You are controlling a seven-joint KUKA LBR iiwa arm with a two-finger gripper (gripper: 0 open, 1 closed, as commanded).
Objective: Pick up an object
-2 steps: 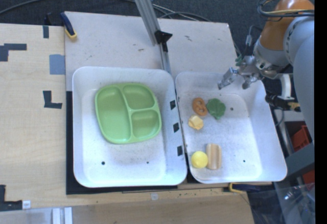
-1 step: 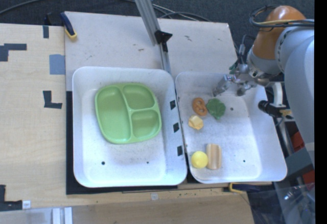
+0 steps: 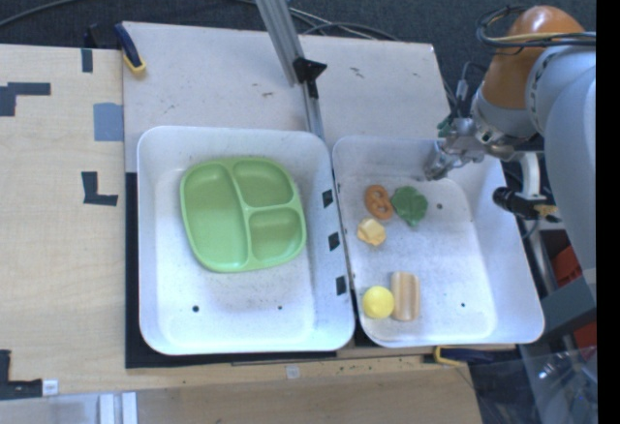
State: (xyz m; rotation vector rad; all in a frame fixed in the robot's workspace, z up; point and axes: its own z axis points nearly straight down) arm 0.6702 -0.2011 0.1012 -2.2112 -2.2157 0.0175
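Food-shaped toys lie loose in the right bin (image 3: pixel 504 301), which suits a pick: each sits apart from the walls with room around it. A green leafy piece (image 3: pixel 411 205) rests just beside an orange-brown round piece (image 3: pixel 378 201), the two nearly touching. Below them is a small pale yellow lump (image 3: pixel 372 233), and nearer the front edge a yellow ball (image 3: pixel 378 301) lies against a tan cylinder (image 3: pixel 405 296). Any of these could serve as the object to pick up; none is lifted yet.

The gripper (image 3: pixel 441 164) hangs over the back part of the right bin, above and to the right of the green piece, near it but apart. Nothing is seen held in it, and I cannot tell whether it is apart or together. Its position suggests an approach toward the green or orange piece, though that is only a judgement.

The left bin (image 3: pixel 160 219) holds a green three-compartment plate (image 3: pixel 242 214), lying flat with its compartments bare, likely a place to set things down. No brand, label or readable writing is visible anywhere on the bench.
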